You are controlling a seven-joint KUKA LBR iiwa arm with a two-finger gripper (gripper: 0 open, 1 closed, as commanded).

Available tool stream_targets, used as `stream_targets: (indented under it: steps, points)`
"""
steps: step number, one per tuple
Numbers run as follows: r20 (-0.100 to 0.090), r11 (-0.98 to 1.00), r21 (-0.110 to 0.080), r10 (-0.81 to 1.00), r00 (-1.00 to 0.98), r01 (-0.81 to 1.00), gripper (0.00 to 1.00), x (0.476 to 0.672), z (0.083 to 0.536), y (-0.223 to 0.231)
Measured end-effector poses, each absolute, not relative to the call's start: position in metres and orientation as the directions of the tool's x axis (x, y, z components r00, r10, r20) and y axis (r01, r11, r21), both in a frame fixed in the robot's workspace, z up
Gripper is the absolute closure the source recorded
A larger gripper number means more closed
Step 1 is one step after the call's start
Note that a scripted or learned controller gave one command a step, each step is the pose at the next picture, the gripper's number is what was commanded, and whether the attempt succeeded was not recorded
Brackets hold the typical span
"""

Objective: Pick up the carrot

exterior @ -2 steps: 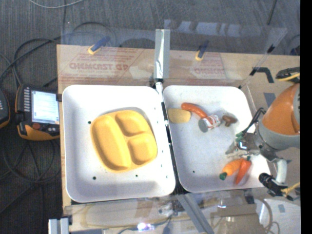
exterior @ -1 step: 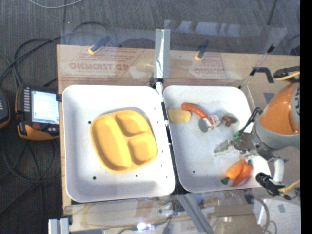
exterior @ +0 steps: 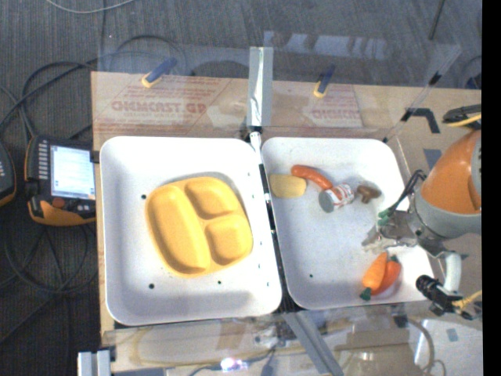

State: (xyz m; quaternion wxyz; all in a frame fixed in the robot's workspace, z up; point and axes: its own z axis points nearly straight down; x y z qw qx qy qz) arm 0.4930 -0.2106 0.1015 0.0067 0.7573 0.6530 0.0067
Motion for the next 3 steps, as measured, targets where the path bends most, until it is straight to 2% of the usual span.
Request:
stream_targets:
  steps: [1, 2, 3]
  points:
    - [0.005, -0.144, 0.016, 0.990, 0.144, 0.989, 0.00, 0.493, 0.101, -0.208]
    - [0.003, -0.144, 0.017, 0.990, 0.144, 0.989, 1.00, 0.494, 0.110, -0.209]
    - [-0.002, -0.190, -0.001, 0.982, 0.190, 0.982, 1.00, 0.484, 0.199, -0.158]
